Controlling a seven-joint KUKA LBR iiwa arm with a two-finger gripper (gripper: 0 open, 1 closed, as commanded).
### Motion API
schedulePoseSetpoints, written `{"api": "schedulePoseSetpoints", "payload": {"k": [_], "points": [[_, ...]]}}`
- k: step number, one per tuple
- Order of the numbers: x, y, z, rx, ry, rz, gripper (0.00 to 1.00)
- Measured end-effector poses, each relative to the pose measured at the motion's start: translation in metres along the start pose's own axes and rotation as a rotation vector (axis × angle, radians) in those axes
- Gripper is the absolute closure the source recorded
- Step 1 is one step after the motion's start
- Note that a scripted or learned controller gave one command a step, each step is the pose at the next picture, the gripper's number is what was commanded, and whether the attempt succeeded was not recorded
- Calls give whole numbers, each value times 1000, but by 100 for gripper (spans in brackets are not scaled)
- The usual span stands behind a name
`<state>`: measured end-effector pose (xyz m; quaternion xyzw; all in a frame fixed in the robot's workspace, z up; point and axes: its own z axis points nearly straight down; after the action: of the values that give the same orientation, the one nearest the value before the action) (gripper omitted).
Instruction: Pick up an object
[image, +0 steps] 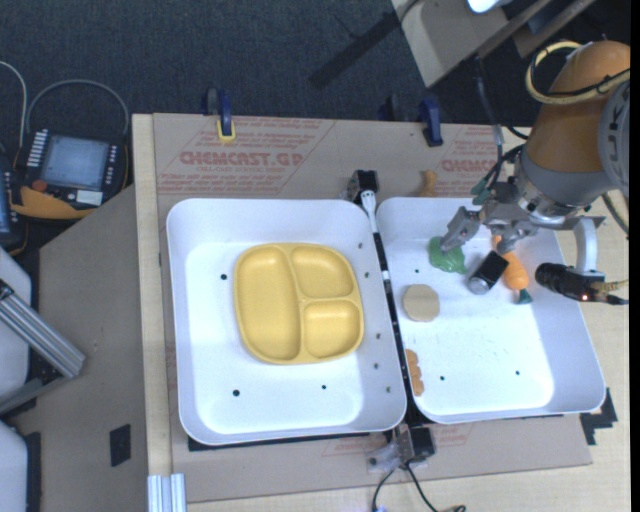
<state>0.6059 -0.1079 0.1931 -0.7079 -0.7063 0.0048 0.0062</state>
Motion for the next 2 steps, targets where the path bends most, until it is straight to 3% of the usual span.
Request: {"api": "schedulePoseSetpoints", "payload": {"k": [1, 2], "points": [[0, 3, -9, -15, -2, -3, 0], [2, 6, 54, -9, -1, -2, 0]]}}
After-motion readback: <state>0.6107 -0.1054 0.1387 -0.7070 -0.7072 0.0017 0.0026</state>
